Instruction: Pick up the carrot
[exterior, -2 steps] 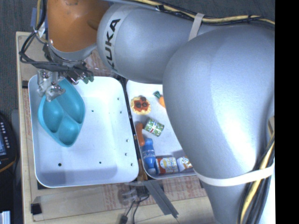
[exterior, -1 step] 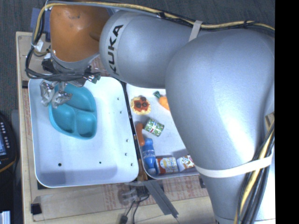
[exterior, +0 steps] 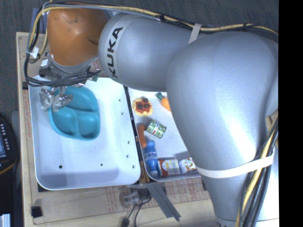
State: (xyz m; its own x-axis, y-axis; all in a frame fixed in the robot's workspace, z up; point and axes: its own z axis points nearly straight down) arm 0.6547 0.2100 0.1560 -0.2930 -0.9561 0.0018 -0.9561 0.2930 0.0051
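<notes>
The carrot (exterior: 164, 102) is small and orange with a green top. It lies in the right bin (exterior: 182, 151) near its far side, partly hidden under the big grey arm. My gripper (exterior: 55, 99) hangs in the left bin (exterior: 80, 167), over the far left edge of a blue divided plate (exterior: 77, 116), well away from the carrot. Its metal fingers (exterior: 46, 98) stand apart, open, with nothing between them.
The right bin also holds a round pizza-like toy (exterior: 142, 106), a green can (exterior: 156, 128), an orange stick (exterior: 141, 135), a blue bottle (exterior: 151, 157) and a red-labelled bottle (exterior: 171, 166). The arm's body covers most of that bin.
</notes>
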